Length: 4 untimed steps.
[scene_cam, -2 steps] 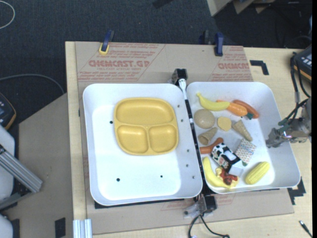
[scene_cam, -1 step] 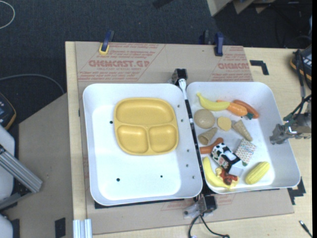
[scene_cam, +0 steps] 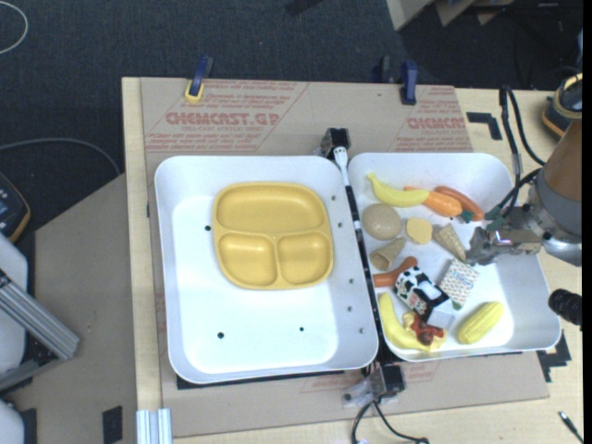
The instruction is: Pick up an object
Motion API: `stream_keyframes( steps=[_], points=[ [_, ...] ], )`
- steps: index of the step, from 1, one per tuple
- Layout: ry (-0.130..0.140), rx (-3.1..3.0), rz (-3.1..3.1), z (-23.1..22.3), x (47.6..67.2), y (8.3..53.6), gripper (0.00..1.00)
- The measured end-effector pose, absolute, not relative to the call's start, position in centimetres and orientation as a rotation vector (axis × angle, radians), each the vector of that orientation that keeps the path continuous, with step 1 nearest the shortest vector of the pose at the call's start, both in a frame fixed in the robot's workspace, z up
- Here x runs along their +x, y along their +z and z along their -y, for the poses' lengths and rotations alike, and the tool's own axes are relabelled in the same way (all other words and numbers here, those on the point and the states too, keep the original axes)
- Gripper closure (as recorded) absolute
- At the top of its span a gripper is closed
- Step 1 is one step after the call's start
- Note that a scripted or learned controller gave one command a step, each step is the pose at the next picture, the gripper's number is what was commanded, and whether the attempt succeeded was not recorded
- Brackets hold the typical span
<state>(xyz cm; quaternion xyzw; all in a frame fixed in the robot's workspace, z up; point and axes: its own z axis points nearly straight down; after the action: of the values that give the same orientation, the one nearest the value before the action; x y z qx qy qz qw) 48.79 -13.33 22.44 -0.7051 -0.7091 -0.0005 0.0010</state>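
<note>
The right bin [scene_cam: 532,317] holds a jumble of toy foods. A yellow banana [scene_cam: 393,192] and an orange carrot [scene_cam: 447,201] lie at its far end. Below them sit a tan round piece [scene_cam: 381,221], a pale yellow disc [scene_cam: 420,230] and a tan wedge [scene_cam: 450,241]. Nearer the front are a patterned packet [scene_cam: 460,280], a black-and-white toy [scene_cam: 418,291], a corn cob [scene_cam: 479,322] and a second banana [scene_cam: 398,331]. My gripper [scene_cam: 483,246] hangs low over the bin's right side, just right of the wedge and above the packet. Nothing shows in its grasp.
The left bin [scene_cam: 185,276] carries a yellow divided plate [scene_cam: 274,234] in its upper half. A black clamp [scene_cam: 336,142] sits at the far end of the seam between the bins. Cables [scene_cam: 511,128] run down at the right, near the arm.
</note>
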Motion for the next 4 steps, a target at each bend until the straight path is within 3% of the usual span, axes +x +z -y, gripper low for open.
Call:
stream_keyframes(
  steps=[3, 4],
  points=[
    [-0.005, -2.216, 2.230, -1.2, 54.8, 23.5, 1.00],
    [0.003, -2.215, 2.223, -4.3, 54.1, 22.6, 1.00]
  ],
)
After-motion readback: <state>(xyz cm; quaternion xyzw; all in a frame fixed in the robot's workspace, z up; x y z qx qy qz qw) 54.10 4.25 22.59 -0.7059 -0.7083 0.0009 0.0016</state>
